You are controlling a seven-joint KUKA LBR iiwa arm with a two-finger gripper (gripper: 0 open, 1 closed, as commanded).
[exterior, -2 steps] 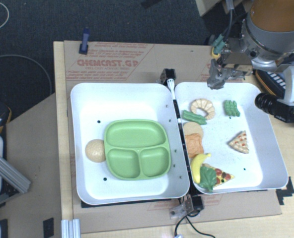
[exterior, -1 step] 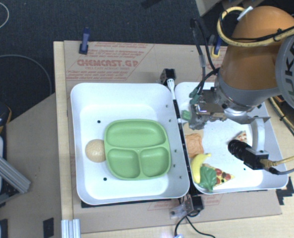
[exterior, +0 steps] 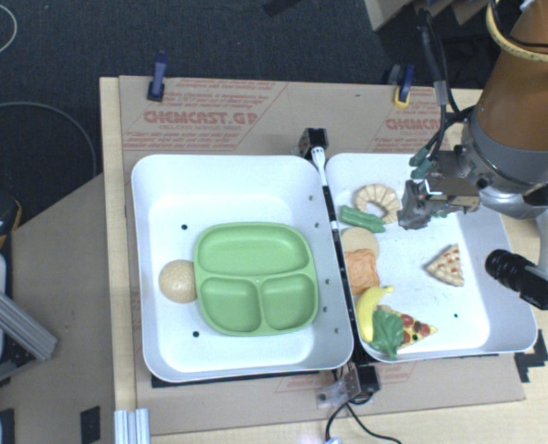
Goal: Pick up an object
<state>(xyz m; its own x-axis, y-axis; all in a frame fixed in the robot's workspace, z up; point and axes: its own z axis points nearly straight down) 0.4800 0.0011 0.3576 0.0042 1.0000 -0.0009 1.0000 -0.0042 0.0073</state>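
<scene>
Gripper point(exterior: 415, 213) hangs over right bin point(exterior: 478, 336), upper half; can't tell its state. Croissant point(exterior: 377, 196) just at its 9 o'clock, likeliest target, pizza slice point(exterior: 446, 265) at 5, unobstructed approach

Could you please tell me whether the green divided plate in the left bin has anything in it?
Empty. All three compartments of the green divided plate show bare green; the beige round item lies beside it in the left bin, touching its left edge.

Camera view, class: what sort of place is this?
Probably a robotics lab test bench: a robot arm's hand over two white bins, toy food like a banana, and a clamped board.
</scene>
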